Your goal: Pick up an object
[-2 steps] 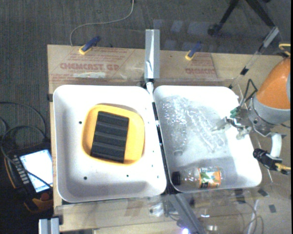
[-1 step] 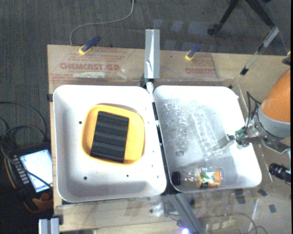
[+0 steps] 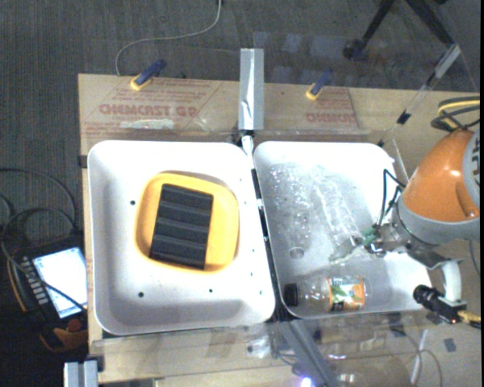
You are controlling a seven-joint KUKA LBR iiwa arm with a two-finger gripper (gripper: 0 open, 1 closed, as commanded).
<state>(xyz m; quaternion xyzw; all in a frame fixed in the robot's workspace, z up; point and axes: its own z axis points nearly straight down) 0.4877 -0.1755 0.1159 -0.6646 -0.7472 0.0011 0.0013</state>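
Bottle (image 3: 329, 291) lies against right bin's (image 3: 323, 156) near edge.

This looks like a robotics lab or test workshop. A plywood table (image 3: 218, 107) with stencilled lettering carries two shallow white bins (image 3: 113, 216) side by side, with blue-and-yellow clamps (image 3: 148, 74) gripping its far edge at the top of the frame. The floor is grey carpet (image 3: 64, 22), with a thin cable (image 3: 177, 31) trailing over it and the wheeled base of an office chair (image 3: 387, 6) at upper right. At lower left a lit handheld control pendant (image 3: 52, 276) lies among black cables.
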